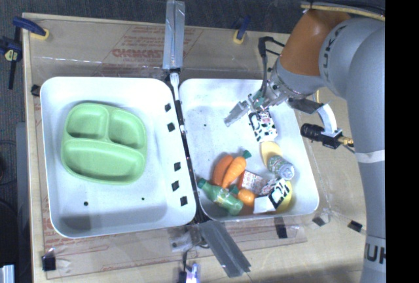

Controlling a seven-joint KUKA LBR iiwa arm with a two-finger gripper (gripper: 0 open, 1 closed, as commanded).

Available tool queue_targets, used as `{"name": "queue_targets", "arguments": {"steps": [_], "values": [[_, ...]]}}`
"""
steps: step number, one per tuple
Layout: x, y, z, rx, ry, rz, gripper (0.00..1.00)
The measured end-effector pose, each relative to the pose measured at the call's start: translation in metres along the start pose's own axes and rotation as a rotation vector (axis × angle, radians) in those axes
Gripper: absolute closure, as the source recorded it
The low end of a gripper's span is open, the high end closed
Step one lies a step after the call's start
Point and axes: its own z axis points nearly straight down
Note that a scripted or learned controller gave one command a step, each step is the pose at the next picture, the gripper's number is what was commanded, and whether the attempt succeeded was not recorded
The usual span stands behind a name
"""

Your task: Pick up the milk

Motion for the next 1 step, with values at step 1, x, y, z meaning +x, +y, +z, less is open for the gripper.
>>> {"name": "queue_targets", "arguments": {"steps": [1], "values": [[0.0075, -0.0209, -0.0600, -0.002, -0.002, 0.024, 0.00]]}}
